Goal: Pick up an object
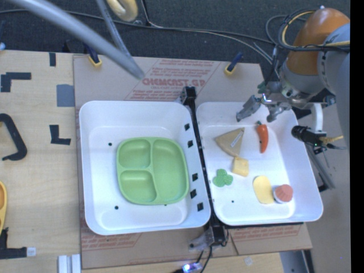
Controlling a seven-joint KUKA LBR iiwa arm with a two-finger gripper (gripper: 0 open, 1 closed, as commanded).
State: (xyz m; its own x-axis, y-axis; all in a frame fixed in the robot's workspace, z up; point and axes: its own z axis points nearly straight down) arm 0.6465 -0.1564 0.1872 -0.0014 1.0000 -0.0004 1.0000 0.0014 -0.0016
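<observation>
My gripper [260, 114] hangs over the far side of the right bin [296, 209], open, its two grey fingers [245, 109] spread with nothing between them. Just below it lies a red-orange carrot-like piece [262, 137]. To the left of that rests a tan wedge [231, 141], with a small yellow cube [240, 166] under it. A green broccoli piece [222, 178] sits near the bin's left wall. A yellow oval piece [262, 189] and a red round piece [283, 194] lie together at the near right.
The left bin [96, 209] holds a green divided plate [152, 170]. A black divider [195, 147] runs between the bins. A grey pole [74, 24] crosses the upper left. Cables and a black fitting [307, 134] sit by the arm on the right.
</observation>
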